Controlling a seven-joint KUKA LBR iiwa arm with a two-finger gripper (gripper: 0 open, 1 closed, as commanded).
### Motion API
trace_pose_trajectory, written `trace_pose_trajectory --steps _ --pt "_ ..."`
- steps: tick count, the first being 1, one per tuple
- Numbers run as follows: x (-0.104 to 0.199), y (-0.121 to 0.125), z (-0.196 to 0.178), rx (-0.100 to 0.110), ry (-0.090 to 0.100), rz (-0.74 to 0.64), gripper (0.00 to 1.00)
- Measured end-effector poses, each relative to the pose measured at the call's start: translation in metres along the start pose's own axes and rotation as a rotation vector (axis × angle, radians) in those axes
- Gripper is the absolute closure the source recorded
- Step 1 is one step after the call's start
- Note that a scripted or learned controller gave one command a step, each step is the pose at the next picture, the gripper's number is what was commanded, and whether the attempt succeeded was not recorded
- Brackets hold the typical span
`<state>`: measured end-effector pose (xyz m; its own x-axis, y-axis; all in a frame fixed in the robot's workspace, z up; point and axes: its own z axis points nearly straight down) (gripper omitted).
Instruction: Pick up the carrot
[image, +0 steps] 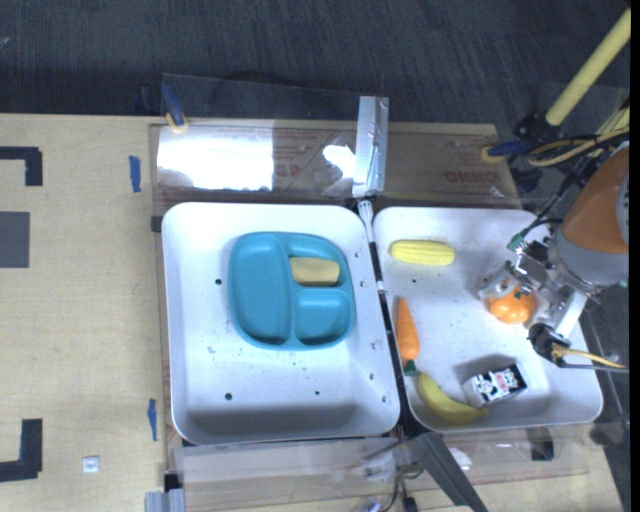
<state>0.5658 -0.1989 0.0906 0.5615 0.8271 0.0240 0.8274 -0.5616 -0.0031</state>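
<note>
Bench (80, 300): light wood, black square marks, blue tape tabs.
Floor (300, 40): dark grey, possibly carpet.
Panel (260, 150): clear sheet behind the bins, strong glare.
Pole (595, 65): yellow, slanted, upper right.

A single fixed camera was mounted above the bench (70, 300) and looked down at a slant, from far enough to take in the left bin (190, 330) and the right bin (560, 395) whole, side by side. The bench's far edge lay toward the top of the frame. The arm (600, 225) entered from the right edge.
</note>
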Motion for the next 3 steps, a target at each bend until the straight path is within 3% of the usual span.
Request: trace_pose_trajectory --steps 1,2,3 --pt "-0.004 0.016 -0.048 -0.010 -0.020 0.376 0.00" --pt "0.018 0.065 -0.065 -0.007 -0.024 0.500 0.00" --pt "0.035 0.091 -0.090 -0.012 -0.022 0.624 0.00"
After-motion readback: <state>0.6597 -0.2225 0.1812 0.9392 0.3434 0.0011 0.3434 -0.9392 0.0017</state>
